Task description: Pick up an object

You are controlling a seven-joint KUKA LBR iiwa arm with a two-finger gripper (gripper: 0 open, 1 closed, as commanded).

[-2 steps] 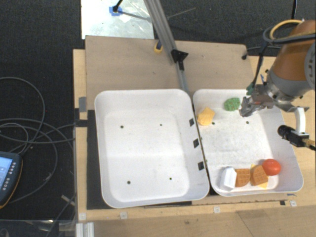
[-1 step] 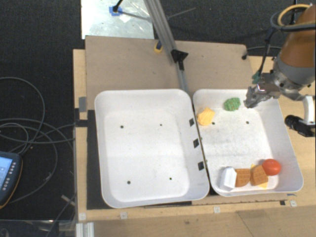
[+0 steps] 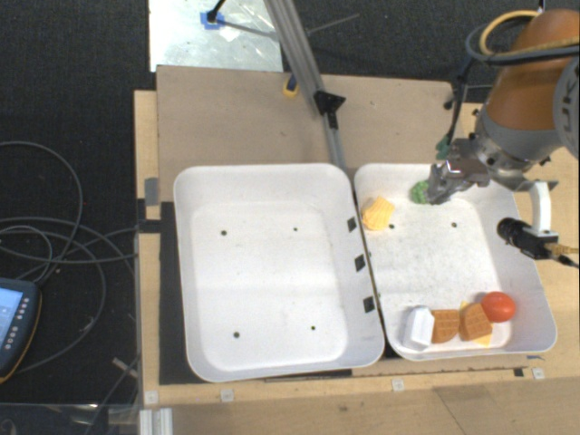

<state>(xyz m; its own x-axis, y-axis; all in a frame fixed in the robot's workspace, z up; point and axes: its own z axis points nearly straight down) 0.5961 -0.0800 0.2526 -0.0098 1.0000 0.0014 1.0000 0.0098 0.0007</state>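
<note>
Hovering gripper touching green object, grip state unclear, object's axis indiscernible, right bin

Even overhead light, fairly bright. Left white bin near blown out, soft gradient across its floor. Glare on shiny floor patch at top. Shadows weak. Slightly soft, grainy overall.

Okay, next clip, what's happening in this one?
A robot arm reaches in over the right-hand bin, with its gripper down at the far edge, right by a small green object. Whether it has a grip on that object can't be told. A yellow piece lies near the bin's left wall, and a white block, two waffle-like pieces and a red ball are bunched along the near edge.
</note>
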